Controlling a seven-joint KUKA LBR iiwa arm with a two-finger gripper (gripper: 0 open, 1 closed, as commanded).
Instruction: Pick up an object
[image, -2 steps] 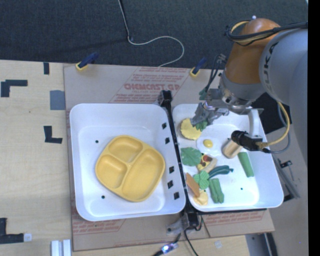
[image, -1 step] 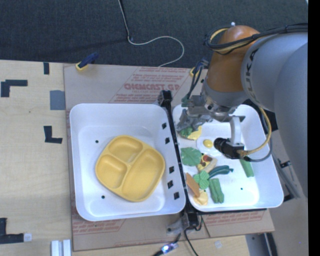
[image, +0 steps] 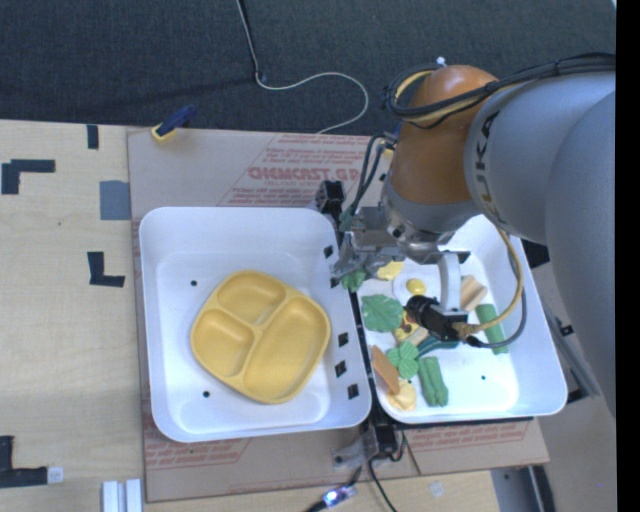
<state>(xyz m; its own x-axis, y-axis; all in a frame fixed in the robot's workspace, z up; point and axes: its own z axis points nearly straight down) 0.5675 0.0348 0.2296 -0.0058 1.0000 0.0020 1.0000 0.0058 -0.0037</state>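
Toy food (image: 420, 345) lies heaped in the right bin (image: 520, 395), pieces touching and overlapping; a grab there could catch two at once or knock one aside. Left of it, a yellow divided plate (image: 262, 335) fills the left bin (image: 165, 300). Farther back, the tool (image: 400, 262) hovers over the heap's top edge; I cannot tell its state.

You see a thick grey arm (image: 560, 150); a glossy orange band (image: 440, 110) rings it above the wrist; dark lettering marks the grey shell; black cables (image: 515, 290) loop alongside.
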